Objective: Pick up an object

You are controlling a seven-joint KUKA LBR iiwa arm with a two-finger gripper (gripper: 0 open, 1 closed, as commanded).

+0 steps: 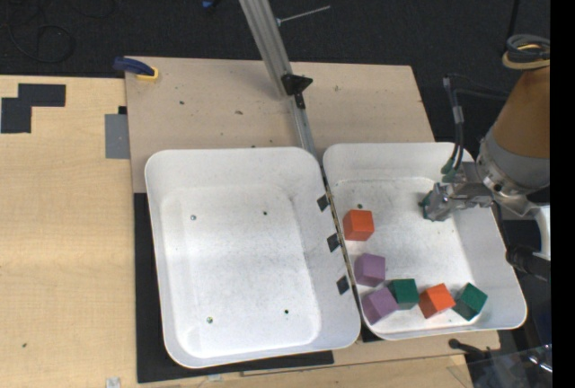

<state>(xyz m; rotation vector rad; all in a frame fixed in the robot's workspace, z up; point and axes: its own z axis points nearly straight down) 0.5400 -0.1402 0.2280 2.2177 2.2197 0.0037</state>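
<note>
Several small blocks lie in the right bin (395,166). An orange cube (358,224) sits near the bin's left wall. Along the front edge lie two purple cubes (369,268) (379,303), a green cube (404,291), a second orange cube (437,299) and another green cube (470,300). My gripper (435,206) hangs low over the right part of this bin, to the right of the first orange cube and well apart from it. Nothing shows between its fingers.
The left bin (180,189) stands beside the right one, with black clips (332,242) along the shared wall. A slanted aluminium bar (265,27) rises behind the bins. The arm's body (526,121) fills the right side.
</note>
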